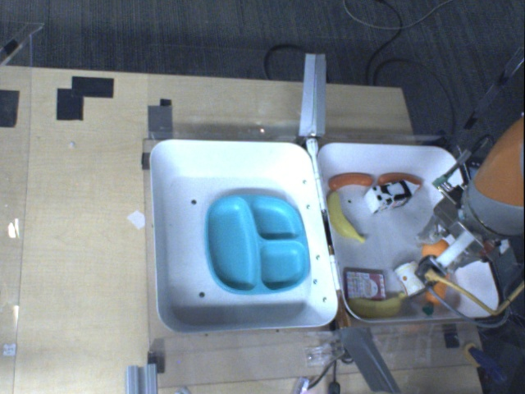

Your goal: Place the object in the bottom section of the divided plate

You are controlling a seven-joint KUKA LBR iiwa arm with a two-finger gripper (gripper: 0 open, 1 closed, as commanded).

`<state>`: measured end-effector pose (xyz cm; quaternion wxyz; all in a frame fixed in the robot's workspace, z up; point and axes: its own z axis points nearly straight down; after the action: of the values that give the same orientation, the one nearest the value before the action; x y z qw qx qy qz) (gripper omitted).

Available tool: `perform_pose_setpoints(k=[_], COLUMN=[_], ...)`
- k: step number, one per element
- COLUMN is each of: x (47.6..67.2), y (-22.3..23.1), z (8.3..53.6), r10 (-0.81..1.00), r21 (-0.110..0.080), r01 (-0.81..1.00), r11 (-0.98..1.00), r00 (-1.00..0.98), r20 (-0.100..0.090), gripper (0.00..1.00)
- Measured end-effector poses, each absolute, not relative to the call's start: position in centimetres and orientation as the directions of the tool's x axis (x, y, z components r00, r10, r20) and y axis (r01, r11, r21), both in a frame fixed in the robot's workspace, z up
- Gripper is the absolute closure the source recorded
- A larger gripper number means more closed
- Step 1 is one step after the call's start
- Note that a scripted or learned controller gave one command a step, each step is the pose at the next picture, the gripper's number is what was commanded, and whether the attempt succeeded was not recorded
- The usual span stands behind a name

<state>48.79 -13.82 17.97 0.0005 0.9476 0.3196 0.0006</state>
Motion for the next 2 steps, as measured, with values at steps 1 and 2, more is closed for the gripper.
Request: perform_pose_setpoints(k=[1, 2], x=[48.7, 48.8], y=[-16.7, -15.6], z=[20.5, 24.6], r10=[0.510, 0.447], r21=[0.001, 0.002], r01=[0.510, 0.447], r11=[-0.860, -0.895], r00=[0.860, 0.895], r20=[0.000, 0.002], gripper=[1.00, 1.00])
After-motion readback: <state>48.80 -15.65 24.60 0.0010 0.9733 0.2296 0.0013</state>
